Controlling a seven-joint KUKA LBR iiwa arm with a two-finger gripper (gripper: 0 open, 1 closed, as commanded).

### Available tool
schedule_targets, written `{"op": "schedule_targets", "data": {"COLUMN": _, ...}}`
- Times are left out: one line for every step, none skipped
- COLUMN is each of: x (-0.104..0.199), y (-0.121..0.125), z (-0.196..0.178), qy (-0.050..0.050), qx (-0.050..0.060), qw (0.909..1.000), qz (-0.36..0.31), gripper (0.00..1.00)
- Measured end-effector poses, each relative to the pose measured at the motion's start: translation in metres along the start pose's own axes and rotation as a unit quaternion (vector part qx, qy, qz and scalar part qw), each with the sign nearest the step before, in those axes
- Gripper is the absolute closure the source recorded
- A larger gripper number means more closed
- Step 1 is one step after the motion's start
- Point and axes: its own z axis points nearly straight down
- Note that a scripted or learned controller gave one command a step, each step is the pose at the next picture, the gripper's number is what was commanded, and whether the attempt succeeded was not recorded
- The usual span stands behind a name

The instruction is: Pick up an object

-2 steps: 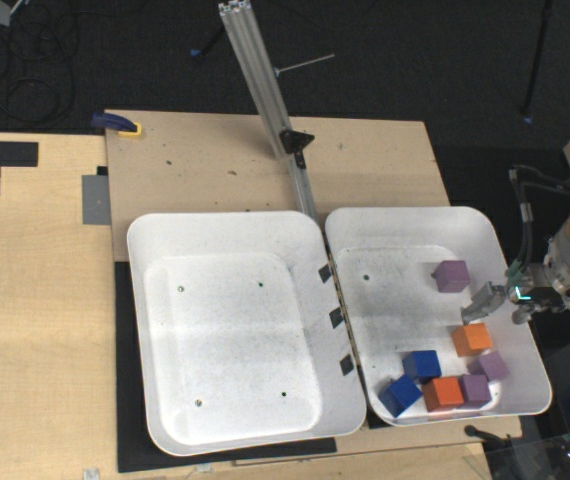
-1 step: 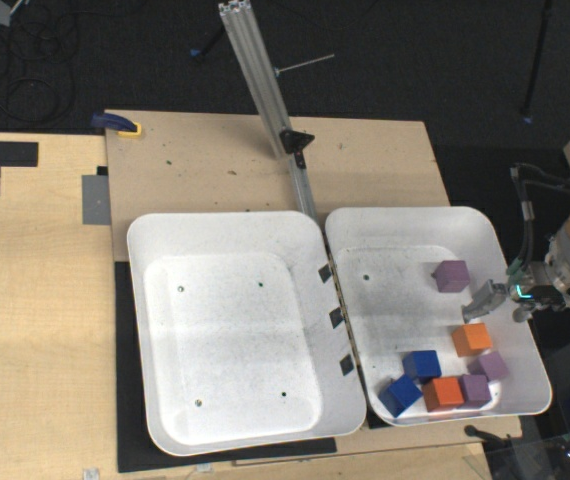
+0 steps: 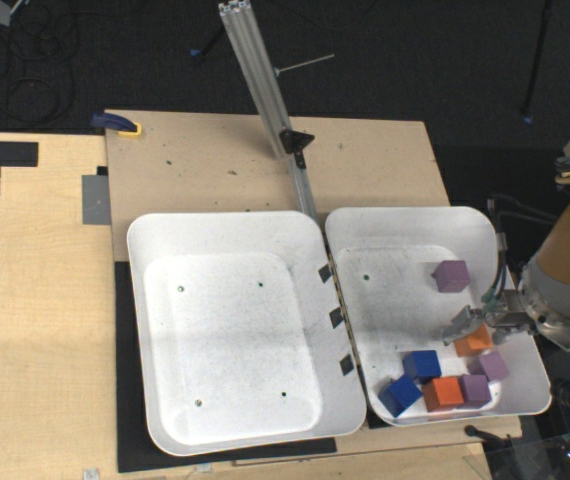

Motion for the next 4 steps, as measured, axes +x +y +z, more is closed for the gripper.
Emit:
{"op": "schedule_targets", "data": {"x": -0.001, "y": 0.002, "z": 0.037, "qy": -0.007, "qx": -0.009, "qw": 0.9999, "qz": 0.003, "gripper": 0.00}}
{"op": "schedule_targets", "data": {"x": -0.003, "y": 0.006, "z": 0.036, "qy": -0.008, "qx": -0.015, "qw": 0.9998, "qz": 0.002, "gripper": 0.00}}
{"op": "schedule_targets", "data": {"x": -0.004, "y": 0.008, "z": 0.025, "qy": -0.009, "qx": -0.018, "qw": 0.9998, "qz": 0.006, "gripper": 1.00}}
{"op": "schedule_targets", "data": {"x": 0.003, "y": 0.002, "z": -0.029, "qy": -0.002, "qx": -0.006, "qw": 1.0000, "qz": -0.001, "gripper": 1.00}}
